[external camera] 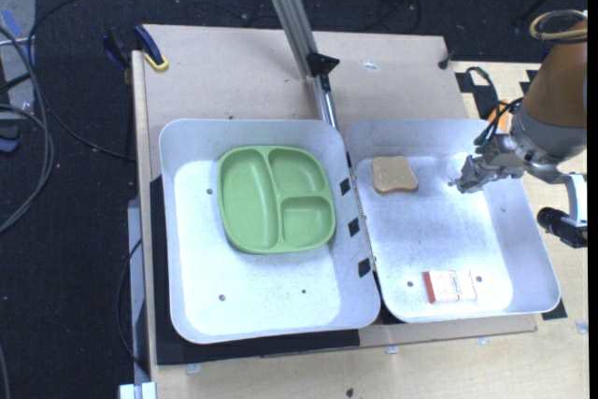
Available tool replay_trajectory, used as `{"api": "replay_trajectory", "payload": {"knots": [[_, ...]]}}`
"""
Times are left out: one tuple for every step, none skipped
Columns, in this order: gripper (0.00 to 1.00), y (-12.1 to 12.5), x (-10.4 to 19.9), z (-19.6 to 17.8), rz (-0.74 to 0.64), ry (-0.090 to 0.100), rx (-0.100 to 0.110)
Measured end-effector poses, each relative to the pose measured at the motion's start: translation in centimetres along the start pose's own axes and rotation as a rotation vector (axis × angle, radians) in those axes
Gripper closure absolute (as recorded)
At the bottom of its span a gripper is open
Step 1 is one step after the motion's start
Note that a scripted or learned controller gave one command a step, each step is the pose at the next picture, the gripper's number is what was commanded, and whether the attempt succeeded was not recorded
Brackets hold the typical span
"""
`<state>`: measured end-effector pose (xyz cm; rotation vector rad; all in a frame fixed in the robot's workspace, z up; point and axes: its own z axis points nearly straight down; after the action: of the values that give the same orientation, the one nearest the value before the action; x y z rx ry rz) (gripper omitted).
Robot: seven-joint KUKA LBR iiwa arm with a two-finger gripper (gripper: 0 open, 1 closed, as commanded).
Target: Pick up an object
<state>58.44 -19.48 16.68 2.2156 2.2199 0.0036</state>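
A tan slice of toast (pixel 394 175) lies in the right bin (pixel 509 234), near its back left corner. A small red and white box (pixel 449 286) rests flat near that bin's front edge. My gripper (pixel 466 180) hangs over the right bin's back right part, to the right of the toast and apart from it. Nothing shows between its tips.
The left bin (pixel 192 294) bears a green divided plate (pixel 277 199). A slanted metal pole (pixel 291 5) runs from the top down to the seam between the bins. Cables lie on the dark floor to the left.
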Motion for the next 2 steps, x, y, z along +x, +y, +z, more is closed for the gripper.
{"api": "replay_trajectory", "payload": {"knots": [[1.0, 0.1, -0.3, -6.3, 0.0, 0.0, 0.001], [1.0, 0.2, -0.3, -8.0, 0.0, 0.001, 0.003]]}}
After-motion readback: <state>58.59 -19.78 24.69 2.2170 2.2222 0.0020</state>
